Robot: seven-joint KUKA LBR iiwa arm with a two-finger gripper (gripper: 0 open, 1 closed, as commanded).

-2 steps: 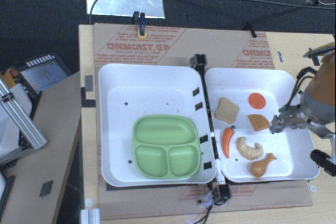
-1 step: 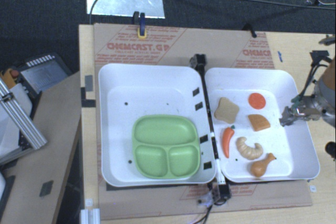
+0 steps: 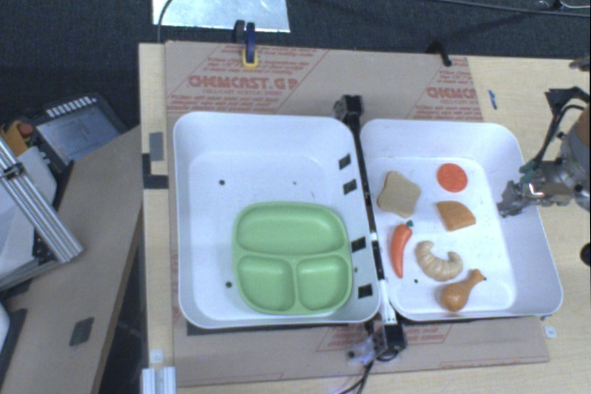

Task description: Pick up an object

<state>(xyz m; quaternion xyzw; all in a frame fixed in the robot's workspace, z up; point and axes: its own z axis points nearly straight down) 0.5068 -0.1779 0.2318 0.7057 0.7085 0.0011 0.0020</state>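
Our hand (image 3: 513, 198) hovers at the right bin's (image 3: 531, 226) rim, grip unreadable from here, so we'd line up squarely over the orange wedge (image 3: 456, 216) first.

The arm (image 3: 574, 143) is cut off by the right edge of the view, so that only its foremost part is seen. The gripper (image 3: 513, 198) is seen above the right rim of the right bin (image 3: 526, 272); its fingers are too small and blurred for their spacing to be judged. A strip of that rim is hidden beneath the gripper. The grey device (image 3: 69, 132) at the left is partly hidden and cannot be identified. The metal rail (image 3: 32, 208) is cut off by the left edge. The lettering on the brown board (image 3: 245, 80) is only partly legible.
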